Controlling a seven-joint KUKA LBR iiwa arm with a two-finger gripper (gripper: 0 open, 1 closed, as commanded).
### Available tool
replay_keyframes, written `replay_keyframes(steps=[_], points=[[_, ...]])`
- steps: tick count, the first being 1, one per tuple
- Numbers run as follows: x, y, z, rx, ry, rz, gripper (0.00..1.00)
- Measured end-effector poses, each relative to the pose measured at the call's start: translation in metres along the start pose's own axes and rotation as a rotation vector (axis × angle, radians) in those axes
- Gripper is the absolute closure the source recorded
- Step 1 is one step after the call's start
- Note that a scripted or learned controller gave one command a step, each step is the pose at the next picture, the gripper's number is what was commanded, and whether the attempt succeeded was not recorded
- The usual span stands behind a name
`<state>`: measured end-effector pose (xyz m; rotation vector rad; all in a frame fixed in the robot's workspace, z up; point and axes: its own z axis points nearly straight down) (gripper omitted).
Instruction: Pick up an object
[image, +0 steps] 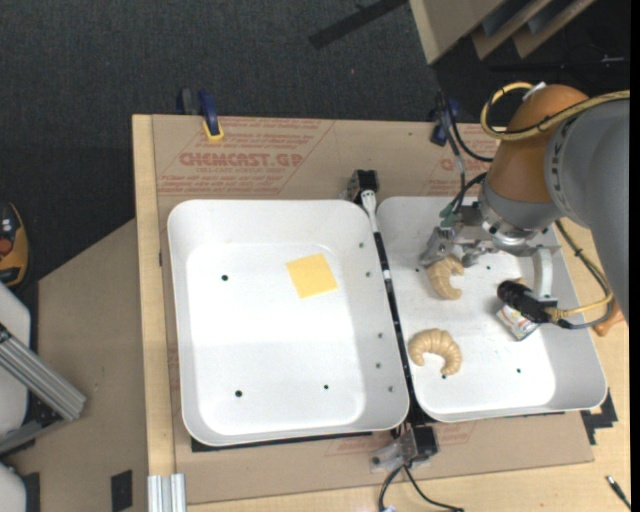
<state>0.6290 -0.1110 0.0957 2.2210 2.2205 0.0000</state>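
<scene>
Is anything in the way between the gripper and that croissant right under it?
Nothing visible is. The gripper sits right at the upper croissant in the right bin; the other croissant lies off toward the bin's front.

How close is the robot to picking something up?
Nothing looks lifted yet. The gripper is down in the right bin, right above a croissant that looks to be lying on the bin floor. A second croissant lies nearer the front, and a yellow square sits in the left bin. Grabbing and lifting are left.
</scene>
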Motion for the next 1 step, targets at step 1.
replay_keyframes(steps=[1], points=[[0.0839,0.0416,-0.0966,-0.014,0.003,-0.01,1.0]])
